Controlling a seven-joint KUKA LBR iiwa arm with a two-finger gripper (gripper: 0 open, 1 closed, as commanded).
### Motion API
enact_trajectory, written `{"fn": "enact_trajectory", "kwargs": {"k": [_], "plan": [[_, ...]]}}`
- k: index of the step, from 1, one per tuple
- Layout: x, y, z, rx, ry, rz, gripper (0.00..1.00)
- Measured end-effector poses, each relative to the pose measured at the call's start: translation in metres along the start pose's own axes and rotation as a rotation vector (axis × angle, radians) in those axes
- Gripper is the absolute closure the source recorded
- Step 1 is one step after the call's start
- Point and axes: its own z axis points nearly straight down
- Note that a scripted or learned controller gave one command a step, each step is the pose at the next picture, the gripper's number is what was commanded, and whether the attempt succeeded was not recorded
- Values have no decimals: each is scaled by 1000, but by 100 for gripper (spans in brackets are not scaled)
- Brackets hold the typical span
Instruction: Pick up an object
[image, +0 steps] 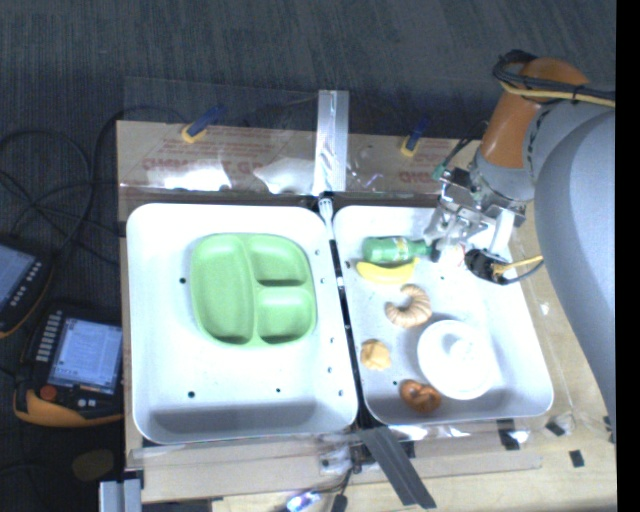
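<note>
— In the right bin (540, 372), what is under the hand (447, 237)?
— A green bottle (392, 249), lying above a banana (385, 270), just beside the hand. If the hand is wide or narrow, I cannot tell.

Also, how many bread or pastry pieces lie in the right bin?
3. A curled tan croissant at the middle, a small golden roll near the left wall, a dark brown bun by the front edge. Others may hide beneath the arm.
</note>
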Motion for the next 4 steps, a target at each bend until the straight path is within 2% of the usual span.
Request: {"fn": "enact_trajectory", "kwargs": {"k": [1, 2, 3, 4], "plan": [[1, 0, 0, 0, 0, -1, 0], [12, -19, -16, 0, 1, -148, 0], [9, -75, 41, -40, 11, -280, 0], [-3, -114, 52, -18, 5, -479, 0]]}}
